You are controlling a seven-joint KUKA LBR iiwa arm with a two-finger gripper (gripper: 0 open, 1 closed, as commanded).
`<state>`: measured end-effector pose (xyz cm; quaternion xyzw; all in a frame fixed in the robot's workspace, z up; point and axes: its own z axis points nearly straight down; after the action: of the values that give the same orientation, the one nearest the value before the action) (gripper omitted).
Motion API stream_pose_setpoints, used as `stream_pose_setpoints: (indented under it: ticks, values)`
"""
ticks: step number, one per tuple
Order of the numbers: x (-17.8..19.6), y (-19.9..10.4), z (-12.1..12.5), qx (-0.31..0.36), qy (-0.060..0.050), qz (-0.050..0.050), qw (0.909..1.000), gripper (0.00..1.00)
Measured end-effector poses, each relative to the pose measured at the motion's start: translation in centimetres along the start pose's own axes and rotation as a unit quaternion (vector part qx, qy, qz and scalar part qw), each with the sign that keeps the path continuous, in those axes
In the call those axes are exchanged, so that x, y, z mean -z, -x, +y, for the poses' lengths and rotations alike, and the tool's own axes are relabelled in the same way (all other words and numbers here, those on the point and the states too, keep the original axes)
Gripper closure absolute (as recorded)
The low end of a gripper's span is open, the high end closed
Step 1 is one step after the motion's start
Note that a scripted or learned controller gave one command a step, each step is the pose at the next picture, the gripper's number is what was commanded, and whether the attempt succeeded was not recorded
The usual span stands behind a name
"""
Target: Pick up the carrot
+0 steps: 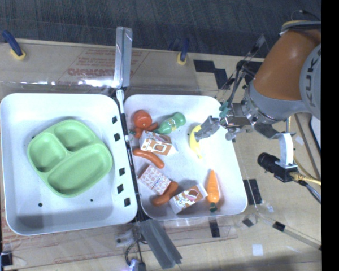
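Grey metal bracket [161, 243] at worktop front edge, nearest camera. Behind it, right white shallow bin [229, 151] holds small orange plastic carrot [213, 187] with green stub, at bin's front right corner, long axis running front-to-back, green end toward camera. Carrot just beside printed snack box [187, 197], not touching. Gripper [206, 130] hovers over yellow plastic banana [195, 141], farther back in same bin; carrot lies nearer the camera than the gripper, slightly right. Finger spread: cannot tell.
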<state>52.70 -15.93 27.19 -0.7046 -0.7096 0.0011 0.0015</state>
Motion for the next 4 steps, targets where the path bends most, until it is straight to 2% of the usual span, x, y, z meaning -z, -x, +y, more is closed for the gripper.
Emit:
stream_pose_setpoints:
  ticks: [1, 2, 3, 4]
  values:
    - [-6.6, 0.1, 3.1, 0.1, 0.0, 0.0, 0.9949, 0.0]
    - [-9.2, 4.6, -0.1, 0.115, 0.0, 0.0, 0.9934, 0.0]
    - [-17.5, 5.2, -4.6, 0.081, 0.008, -0.004, 0.9967, 0.0]
    - [-16.6, 5.2, -4.6, 0.083, 0.006, -0.003, 0.9965, 1.0]
